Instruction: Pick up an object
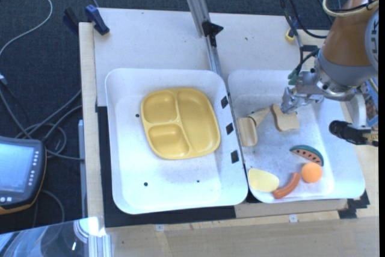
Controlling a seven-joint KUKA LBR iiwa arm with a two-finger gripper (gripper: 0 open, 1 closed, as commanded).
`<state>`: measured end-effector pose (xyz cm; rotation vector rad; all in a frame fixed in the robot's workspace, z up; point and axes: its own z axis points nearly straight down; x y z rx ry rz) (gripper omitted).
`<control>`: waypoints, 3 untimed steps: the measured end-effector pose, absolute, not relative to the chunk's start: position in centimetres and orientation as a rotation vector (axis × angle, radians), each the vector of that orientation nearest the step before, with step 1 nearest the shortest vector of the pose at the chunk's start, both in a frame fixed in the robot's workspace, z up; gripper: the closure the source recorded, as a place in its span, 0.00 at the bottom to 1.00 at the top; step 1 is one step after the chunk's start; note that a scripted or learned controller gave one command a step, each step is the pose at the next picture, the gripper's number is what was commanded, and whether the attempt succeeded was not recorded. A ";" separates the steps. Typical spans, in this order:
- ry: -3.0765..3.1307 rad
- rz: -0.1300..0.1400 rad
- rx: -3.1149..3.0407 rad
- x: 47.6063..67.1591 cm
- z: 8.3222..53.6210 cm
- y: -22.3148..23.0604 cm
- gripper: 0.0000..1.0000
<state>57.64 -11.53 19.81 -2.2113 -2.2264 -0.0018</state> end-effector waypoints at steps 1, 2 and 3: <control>-2.226 -0.001 -2.210 58.0 19.8 -6.3 1.00; -2.230 -0.005 -2.212 59.3 19.8 -0.4 1.00; -2.229 -0.005 -2.213 60.6 20.0 4.9 1.00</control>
